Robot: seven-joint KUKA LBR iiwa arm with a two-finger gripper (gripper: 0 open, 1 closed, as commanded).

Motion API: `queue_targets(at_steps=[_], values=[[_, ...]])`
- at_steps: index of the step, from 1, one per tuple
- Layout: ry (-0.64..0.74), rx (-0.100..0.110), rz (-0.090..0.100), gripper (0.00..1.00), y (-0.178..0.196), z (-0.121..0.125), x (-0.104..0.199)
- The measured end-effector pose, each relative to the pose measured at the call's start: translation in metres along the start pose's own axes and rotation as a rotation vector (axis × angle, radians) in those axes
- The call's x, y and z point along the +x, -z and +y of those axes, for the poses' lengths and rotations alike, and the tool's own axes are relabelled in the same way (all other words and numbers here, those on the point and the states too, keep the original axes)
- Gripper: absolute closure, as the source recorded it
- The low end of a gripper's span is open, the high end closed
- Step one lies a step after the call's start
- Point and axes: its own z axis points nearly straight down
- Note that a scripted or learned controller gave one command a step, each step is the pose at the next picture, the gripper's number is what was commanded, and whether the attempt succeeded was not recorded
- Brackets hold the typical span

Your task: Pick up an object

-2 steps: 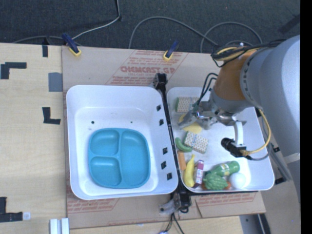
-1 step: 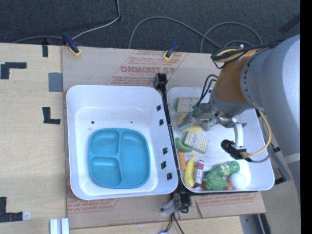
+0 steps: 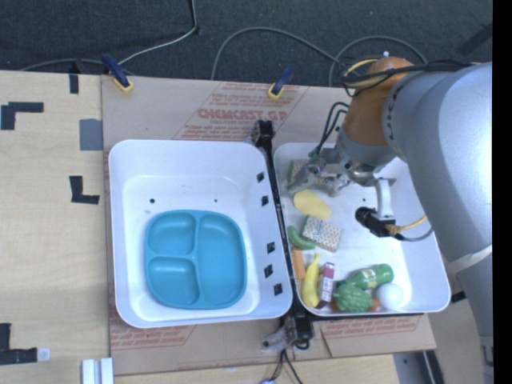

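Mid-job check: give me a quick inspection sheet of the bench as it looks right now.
Surface: cardboard-covered bench bearing two white bins side by side.
Job's things: right bin holds a yellow lemon-like piece, patterned sponge block, green bottle, broccoli, white ball, banana, carrot.
Clutter: left bin holds a blue divided plate.
Grippers: tool low over the right bin's far end, above the lemon-like piece; no object seen between its fingers.
Cables: black cables trail beyond the bench; yellow-tipped cable on the arm.
Surroundings: two blue-yellow clamps on the far edge.
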Motion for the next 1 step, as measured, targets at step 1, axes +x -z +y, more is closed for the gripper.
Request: queue_targets(at_steps=[1], values=[[0.0,0.0,-0.002,0.0,0.0004,-0.0203,-0.0001]])
